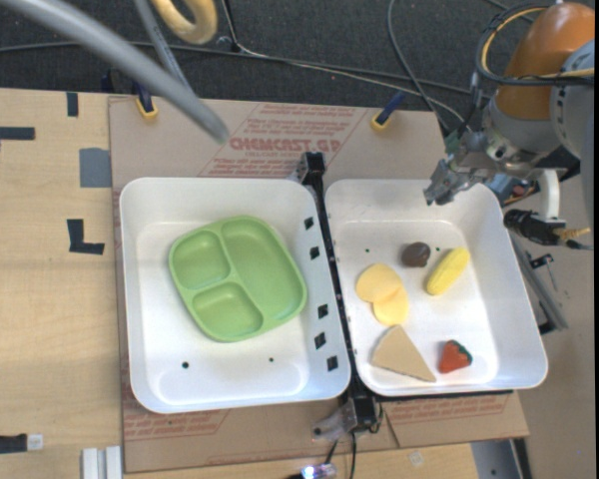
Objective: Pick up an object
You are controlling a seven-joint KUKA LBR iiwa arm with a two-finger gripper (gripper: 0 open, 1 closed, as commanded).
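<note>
The right bin holds a dark brown lump, a yellow corn cob, two overlapping yellow discs, a tan wedge and a small red strawberry. My gripper hangs above the bin's far right corner, up and to the right of the brown lump, with nothing seen in it. The arm's grey wrist and orange band rise behind it.
The left bin holds a green sectioned plate. A black divider clip strip runs between the bins. Cables cross the dark floor at the back, and a grey hose slants over the bench's far left.
</note>
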